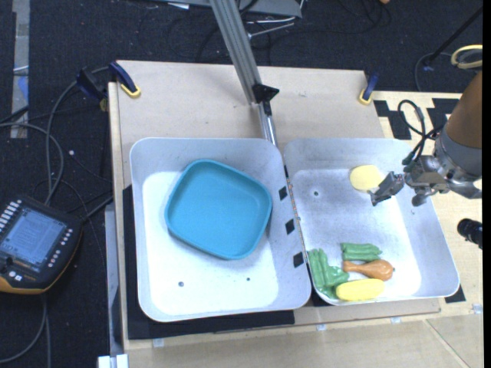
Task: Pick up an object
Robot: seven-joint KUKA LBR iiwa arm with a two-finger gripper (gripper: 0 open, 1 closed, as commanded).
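Leftmost, I saw a handheld control pendant [31,244] lying on the dark floor at the frame's left edge. Moving right, the left bin [153,297] on the tabletop [199,102] held a blue square plate [219,209], tilted slightly. A slanted metal pole [238,41] ran down from the top centre to the seam between the bins. In the right bin [337,213], a pale yellow round object [366,177] sat near the upper right. Along the lower edge lay a green pea pod [324,271], a second green piece [360,250], a brown drumstick [370,267] and a yellow piece [359,290], clustered together. At the right, the pincer [400,190] hovered just beside the pale yellow object with its two fingers spread apart and nothing between them.
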